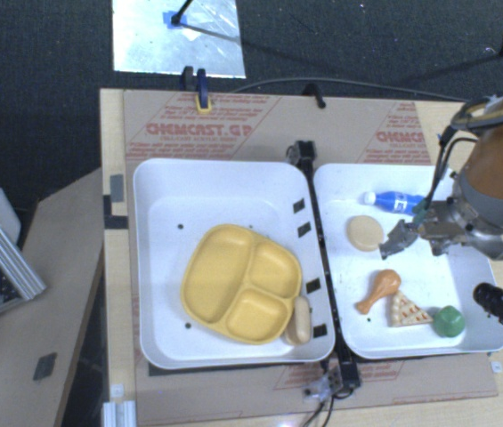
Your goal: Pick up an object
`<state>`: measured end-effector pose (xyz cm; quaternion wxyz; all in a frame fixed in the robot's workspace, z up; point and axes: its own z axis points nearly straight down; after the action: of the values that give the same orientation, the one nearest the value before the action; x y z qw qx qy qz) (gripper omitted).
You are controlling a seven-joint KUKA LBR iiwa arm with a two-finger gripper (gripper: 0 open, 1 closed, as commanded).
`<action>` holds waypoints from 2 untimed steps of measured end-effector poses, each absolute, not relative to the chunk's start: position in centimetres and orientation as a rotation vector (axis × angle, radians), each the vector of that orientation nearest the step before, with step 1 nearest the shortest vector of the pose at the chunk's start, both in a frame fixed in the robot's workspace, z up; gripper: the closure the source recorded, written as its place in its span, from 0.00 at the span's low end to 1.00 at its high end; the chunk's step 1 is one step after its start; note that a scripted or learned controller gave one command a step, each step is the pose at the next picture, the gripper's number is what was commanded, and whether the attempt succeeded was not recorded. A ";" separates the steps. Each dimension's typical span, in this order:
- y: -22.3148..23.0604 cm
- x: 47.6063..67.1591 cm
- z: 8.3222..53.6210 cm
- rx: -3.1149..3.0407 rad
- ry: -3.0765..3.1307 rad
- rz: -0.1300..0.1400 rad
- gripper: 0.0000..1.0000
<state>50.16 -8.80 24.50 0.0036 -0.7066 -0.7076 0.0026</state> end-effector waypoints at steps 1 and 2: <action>-8.8 50.4 25.0 -2.219 -2.226 -0.003 0.00; -8.7 50.1 20.8 -2.218 -2.221 0.002 0.00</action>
<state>50.06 -8.69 20.78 0.0012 -0.7065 -0.7077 0.0006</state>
